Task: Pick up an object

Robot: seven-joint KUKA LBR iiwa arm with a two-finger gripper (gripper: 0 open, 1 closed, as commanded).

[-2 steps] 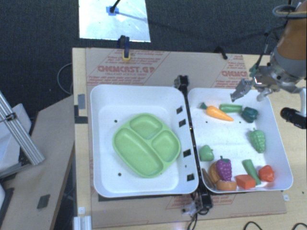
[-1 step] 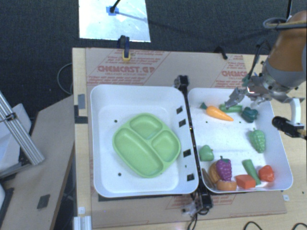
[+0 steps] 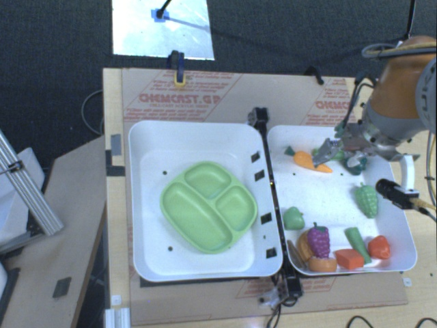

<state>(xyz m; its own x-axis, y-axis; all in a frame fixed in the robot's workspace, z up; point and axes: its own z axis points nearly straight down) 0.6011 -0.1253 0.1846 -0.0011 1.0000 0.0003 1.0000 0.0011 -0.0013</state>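
Two-finger gripper (image 3: 333,150) hovers near right bin's (image 3: 410,255) far edge; orange plastic carrot (image 3: 308,161) lies just left, long axis crosswise; claw state: cannot tell.

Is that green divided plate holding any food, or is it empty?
Empty. The green plate lies flat in the left bin, all three compartments bare; the toy foods sit in the right bin.

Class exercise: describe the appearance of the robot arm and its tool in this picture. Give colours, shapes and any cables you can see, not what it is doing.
The arm is a thick, rounded body: grey casing with a broad orange band above the wrist. Thin dark cables loop around its upper part. At its end sits the tool, a small cluster of grey metal parts, too blurred to make out finer detail.
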